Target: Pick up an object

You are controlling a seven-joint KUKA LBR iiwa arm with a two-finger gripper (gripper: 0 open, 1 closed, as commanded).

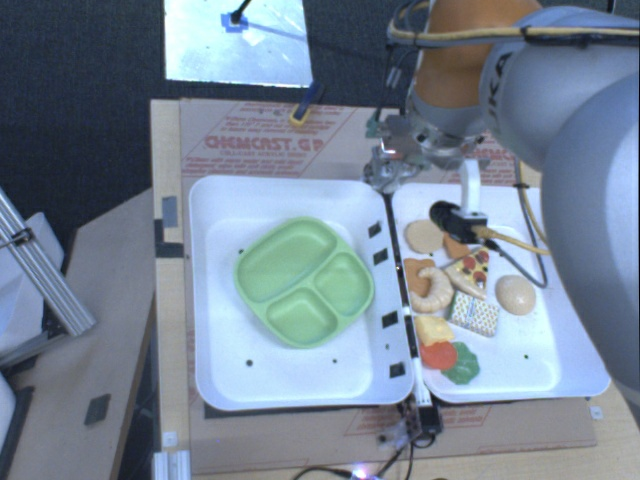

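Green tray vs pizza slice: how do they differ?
The green tray lies alone in the left bin; the pizza slice sits among other play food in the right bin. The tray is far larger, plain and three-part; the slice is small, triangular and dotted. Both lie flat.

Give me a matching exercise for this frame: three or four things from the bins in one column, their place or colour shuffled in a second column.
Things:
1. divided plate
2. pizza slice
3. egg-shaped piece
4. red and green toys

Descriptions:
A. near front of right bin
B. pale beige, right of the patterned square
C. light green, in left bin
D. triangular, with red dots

Pairs: 1-C, 2-D, 3-B, 4-A
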